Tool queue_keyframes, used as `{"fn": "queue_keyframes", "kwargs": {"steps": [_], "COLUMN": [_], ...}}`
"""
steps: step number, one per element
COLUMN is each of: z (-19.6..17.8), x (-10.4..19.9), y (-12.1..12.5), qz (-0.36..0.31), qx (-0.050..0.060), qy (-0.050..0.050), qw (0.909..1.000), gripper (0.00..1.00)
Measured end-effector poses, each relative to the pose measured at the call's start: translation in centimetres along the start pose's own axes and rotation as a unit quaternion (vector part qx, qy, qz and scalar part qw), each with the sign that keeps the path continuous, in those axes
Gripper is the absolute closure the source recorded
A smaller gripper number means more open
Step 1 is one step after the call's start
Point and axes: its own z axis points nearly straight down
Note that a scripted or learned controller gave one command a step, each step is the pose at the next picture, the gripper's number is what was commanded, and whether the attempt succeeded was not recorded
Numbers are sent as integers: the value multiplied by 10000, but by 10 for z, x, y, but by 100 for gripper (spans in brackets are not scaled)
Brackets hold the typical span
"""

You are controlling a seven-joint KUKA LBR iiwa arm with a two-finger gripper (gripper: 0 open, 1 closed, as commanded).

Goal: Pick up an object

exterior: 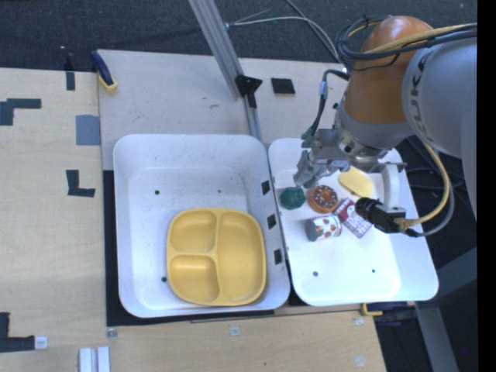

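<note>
- Camera view: I see the gripper point(304, 178) low over the right bin point(372, 281), at its upper left part. Jaw state: I cannot tell.
- Just below the gripper lies a dark green round object point(292, 198); beside it, a brown doughnut-like disc point(323, 198), a yellow piece point(356, 182), a small can point(324, 228) and a red-and-white packet point(356, 220).
- The left bin point(155, 161) holds a yellow divided plate point(216, 256).

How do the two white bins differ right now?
The left bin holds a single yellow divided tray; the right bin holds several small items, among them a green object and a donut. The gripper hangs over the right bin, not the left bin. Both are shallow, white and rounded.
</note>
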Motion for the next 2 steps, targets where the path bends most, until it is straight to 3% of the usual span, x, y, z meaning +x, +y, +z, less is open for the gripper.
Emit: {"fn": "queue_keyframes", "kwargs": {"steps": [1,2], "z": [13,12], "x": [43,95], "y": [22,26], "qz": [2,-13], "qx": [-6,-4], "qy": [-3,6], "qw": [10000,10000], "gripper": [100,100]}}
